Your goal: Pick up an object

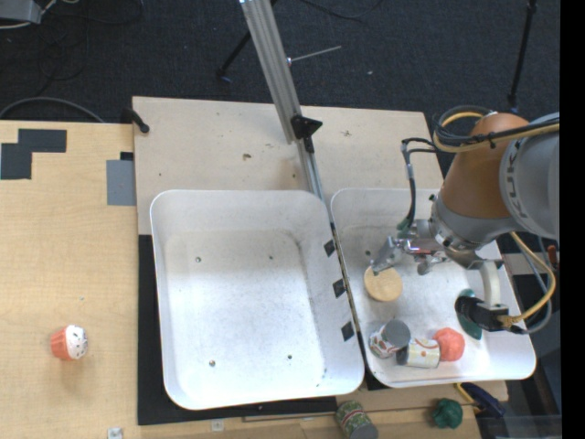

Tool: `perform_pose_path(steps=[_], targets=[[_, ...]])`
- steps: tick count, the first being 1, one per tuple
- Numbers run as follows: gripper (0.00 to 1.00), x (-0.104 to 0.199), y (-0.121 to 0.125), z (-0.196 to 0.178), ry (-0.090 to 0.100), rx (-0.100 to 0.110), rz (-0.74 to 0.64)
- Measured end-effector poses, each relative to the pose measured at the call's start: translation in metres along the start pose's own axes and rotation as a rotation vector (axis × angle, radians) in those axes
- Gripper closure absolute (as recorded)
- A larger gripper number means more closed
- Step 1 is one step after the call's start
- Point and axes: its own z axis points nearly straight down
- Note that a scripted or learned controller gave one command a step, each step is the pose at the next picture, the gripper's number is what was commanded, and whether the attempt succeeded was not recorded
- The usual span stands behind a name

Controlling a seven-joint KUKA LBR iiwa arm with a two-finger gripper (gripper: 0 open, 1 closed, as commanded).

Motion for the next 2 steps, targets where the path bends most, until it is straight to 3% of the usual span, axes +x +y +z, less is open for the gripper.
perform_pose_path(steps=[1, 2], targets=[[0.0, 0.001, 0.001, 0.034, -0.002, -0.009, 0.0], [1.0, -0.001, 0.0, 0.024, -0.001, -0.008, 0.006]])
